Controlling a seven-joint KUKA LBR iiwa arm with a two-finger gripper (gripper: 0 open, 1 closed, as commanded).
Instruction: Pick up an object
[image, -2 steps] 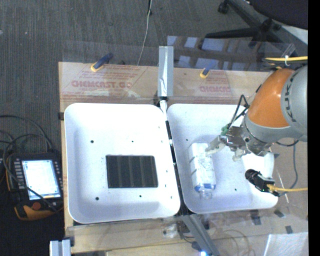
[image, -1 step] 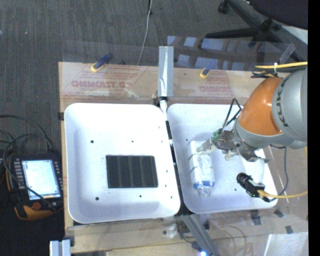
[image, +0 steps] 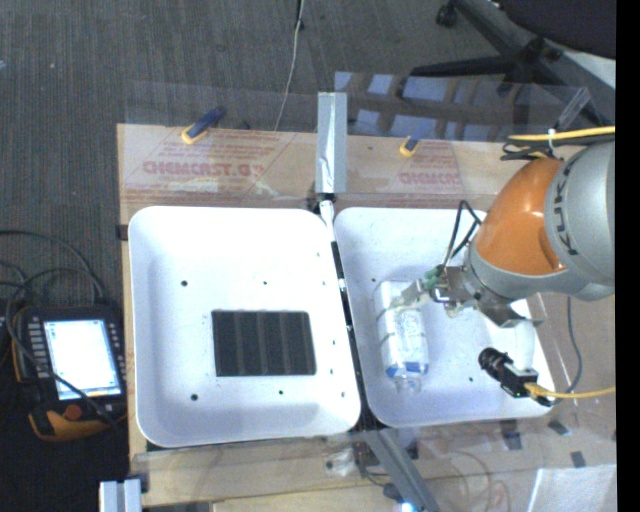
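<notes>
Bottle (image: 406, 345) lies in right bin (image: 455, 405), in its left half, close to the wall shared w/ left bin (image: 165, 300). Jaws sit at the end of the arm (image: 520, 235), just above-right of the bottle's far end as seen from the camera. Very close to it, but can't tell if they touch. Can't tell either whether jaws are apart or together; the wrist hides that. Nothing visibly gripped.

Bottle is clear plastic, crumpled-looking, w/ a pale label area mid-body and a bit of blue at the near end, prob the cap. It's lying on its side on the bin floor.

Long axis runs approx far-to-near, almost parallel to the wall between the bins, w/ only a slight tilt. Blue end points toward the bin's near edge; the other end points up toward the jaws.

Left bin holds a dark ribbed rectangular mat (image: 263, 342), flat, approx centred. Both bins rest on a brownish surface (image: 200, 165).
</notes>
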